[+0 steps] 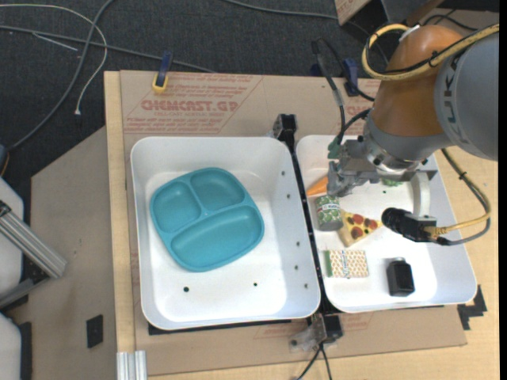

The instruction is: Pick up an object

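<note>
Just up and left of the pizza slice (358,226), the gripper (339,182) is low in the right bin (447,283), and whether it is wide or narrow I cannot tell from this angle. Nothing can be seen held in it.

Left of the pizza slice and touching it is a green-and-white piece (329,210), right under the gripper's tip. Further up-left of the slice an orange piece (316,188) pokes out beside the gripper, tight to the bin's left wall, so there's very little room on that side.

Below the pizza slice lies a patterned packet (347,264), flat and apart from it, with its left edge near the same wall. Down-right of the slice sits a black block (400,278), clear of everything. There is bare white floor around it and out to the bin's right and near rims.

Far left of the pizza slice, across the divider, a teal plate (207,217) lies in the left bin (158,295). There is open floor along its near and right sides.
</note>
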Tool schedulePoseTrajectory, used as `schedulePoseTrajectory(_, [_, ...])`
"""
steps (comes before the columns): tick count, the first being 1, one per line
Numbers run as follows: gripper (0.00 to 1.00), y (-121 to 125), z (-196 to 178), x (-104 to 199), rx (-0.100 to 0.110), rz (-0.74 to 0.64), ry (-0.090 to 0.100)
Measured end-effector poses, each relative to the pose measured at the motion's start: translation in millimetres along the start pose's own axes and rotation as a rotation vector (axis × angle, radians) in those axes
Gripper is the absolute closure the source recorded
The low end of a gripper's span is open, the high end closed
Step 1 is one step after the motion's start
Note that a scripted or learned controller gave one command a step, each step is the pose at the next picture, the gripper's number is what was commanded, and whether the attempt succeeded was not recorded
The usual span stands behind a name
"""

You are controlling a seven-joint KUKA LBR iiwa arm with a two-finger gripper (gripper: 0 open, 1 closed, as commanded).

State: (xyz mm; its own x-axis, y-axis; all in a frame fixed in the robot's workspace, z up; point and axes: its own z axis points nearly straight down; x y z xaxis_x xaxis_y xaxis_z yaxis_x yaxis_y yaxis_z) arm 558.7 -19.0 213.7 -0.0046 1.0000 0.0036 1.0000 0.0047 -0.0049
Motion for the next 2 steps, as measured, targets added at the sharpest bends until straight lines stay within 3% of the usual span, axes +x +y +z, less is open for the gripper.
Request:
schedulePoseTrajectory(1, [1.00, -20.2, -14.3, 49.9, -0.002, -0.002, 0.000])
schedulePoseTrajectory(2, [1.00, -40.2, -3.7, 95.0, 0.001, -0.001, -0.001])
